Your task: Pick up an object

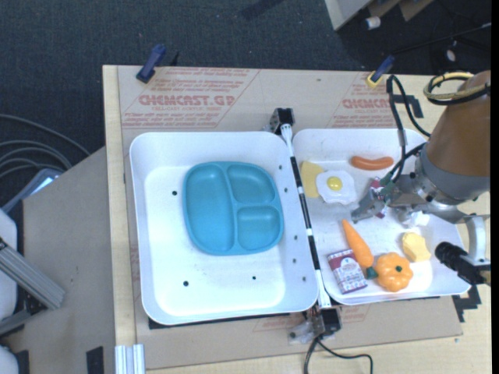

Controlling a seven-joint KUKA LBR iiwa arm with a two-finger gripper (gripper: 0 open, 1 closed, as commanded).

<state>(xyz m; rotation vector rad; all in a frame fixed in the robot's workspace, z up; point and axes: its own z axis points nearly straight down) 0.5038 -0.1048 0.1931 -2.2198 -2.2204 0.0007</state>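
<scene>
The right bin (444,287) holds several toy foods. A fried egg (335,185) lies beside a yellow cheese slice (311,177) at its left. A sausage (372,162) is near the far wall. A carrot (358,244), a small red packet (347,271), an orange pepper (392,272) and a pale yellow chunk (415,247) lie toward the front. My gripper (373,206) hangs low over the middle of this bin, just right of the egg and above the carrot. The arm's orange band (464,131) hides part of the bin's right side.
The left bin (156,232) holds a blue divided tray (232,207). A black clamp and divider (295,185) run between the two bins. Black cables (399,123) trail from the arm over the far right bin wall. Blue clips (150,63) pin the cardboard base.
</scene>
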